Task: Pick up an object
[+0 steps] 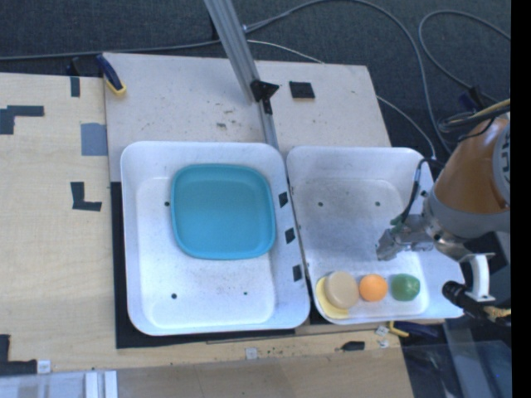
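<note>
The left bin (141, 222) holds a blue plate (222, 211), and the right bin (348, 168) keeps a tan disc (340, 288), an orange ball (373, 288) and a green ball (405, 287) at 6 o'clock, the claw (395, 244) hovering at 12 o'clock of them.

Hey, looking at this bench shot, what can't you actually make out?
- Pincer, camera view: small and dark under the arm's wrist, so its grip state is unclear.
- Tan round object: too small to identify; it partly covers the yellow thing beneath it.
- Green ball: blurred, its type is unclear.
</note>
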Robot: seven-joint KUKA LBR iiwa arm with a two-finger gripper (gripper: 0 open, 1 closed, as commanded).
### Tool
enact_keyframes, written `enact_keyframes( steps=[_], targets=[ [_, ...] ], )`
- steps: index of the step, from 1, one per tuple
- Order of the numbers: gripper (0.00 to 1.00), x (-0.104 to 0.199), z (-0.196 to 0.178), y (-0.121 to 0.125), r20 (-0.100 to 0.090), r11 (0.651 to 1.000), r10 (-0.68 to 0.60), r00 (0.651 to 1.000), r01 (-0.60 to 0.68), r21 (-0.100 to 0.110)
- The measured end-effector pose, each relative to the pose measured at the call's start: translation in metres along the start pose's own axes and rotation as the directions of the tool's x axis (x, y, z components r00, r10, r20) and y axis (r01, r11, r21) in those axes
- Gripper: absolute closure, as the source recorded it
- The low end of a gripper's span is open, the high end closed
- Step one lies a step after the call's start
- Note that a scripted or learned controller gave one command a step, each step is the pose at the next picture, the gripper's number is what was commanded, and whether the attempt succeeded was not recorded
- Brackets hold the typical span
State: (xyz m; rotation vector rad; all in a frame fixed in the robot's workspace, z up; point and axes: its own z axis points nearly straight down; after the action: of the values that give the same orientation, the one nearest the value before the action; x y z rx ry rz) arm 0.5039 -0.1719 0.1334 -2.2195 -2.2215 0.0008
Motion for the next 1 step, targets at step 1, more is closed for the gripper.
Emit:
enact_keyframes(
  steps=[1],
  targets=[
    [1.0,0.008,-0.0496,-0.0053,0.001,1.0,0.0,1.0,0.0,-0.004]
  ],
)
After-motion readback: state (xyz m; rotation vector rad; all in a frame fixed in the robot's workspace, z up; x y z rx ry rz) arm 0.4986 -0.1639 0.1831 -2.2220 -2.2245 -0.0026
